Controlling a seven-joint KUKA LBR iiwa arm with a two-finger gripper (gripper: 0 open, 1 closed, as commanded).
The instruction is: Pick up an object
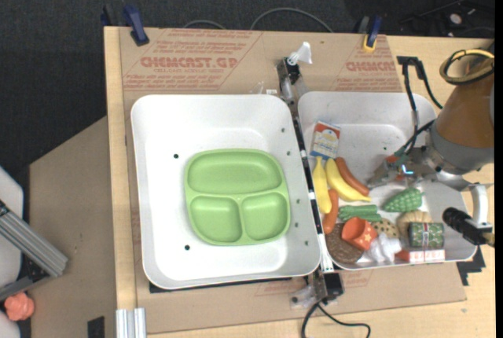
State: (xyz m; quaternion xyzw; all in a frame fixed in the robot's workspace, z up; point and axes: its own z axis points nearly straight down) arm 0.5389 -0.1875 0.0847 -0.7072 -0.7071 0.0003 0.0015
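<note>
Bins sat side by side on the bench: the left bin [157,171] carried a green tray [236,196] with three compartments, one long compartment on the far side and two smaller ones on the near side. The right bin [354,104] carried a cluster of toy food against its left and near walls.

Contents of the right bin were as follows. A small card [325,140] with a blue top lay near the far left. A banana [334,181] lay just nearer than the card, its long axis running from far left to near right; a second yellow piece [321,187] ran alongside it, close to the left wall. An orange sausage [351,175] touched the banana on its right side, on the same diagonal. A green leafy piece [403,200] lay to the right, pointing up toward the far right. A red piece [356,232], a brown disc [341,248] and a can [425,235] with a green label sat along the near wall.

The arm [464,132] reached in from the right, over the right side of the right bin. The gripper [399,168] sat low above the bin floor, right of the sausage and just beyond the leafy piece, apart from both. Whether the claw was open or closed could not be told; nothing was seen in it.
</note>
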